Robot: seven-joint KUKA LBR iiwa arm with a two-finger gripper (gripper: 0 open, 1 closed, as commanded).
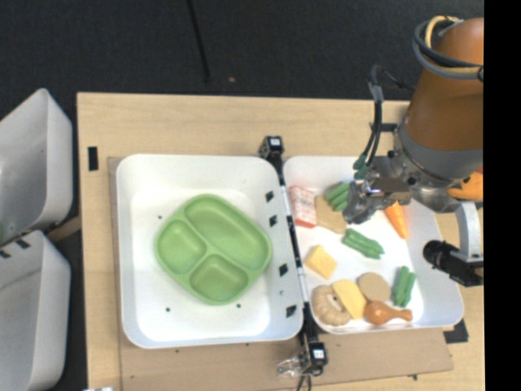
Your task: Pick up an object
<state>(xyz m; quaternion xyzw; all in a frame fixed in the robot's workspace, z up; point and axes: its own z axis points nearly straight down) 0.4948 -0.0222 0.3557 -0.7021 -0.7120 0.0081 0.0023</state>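
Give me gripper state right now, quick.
Gripper: low in the right bin, among the toy food; open or shut cannot be told.

- The arm (444, 104) is bulky, with a wide orange band and grey casing.
- Black cables (376, 129) run along it.
- The tool (358, 206) is dark metal.

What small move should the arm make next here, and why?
Probably a short descent. The gripper hangs in the right bin over the toy food near a green pea pod and a tan piece, with nothing visibly between its fingers, so lowering onto one piece seems the sensible step.
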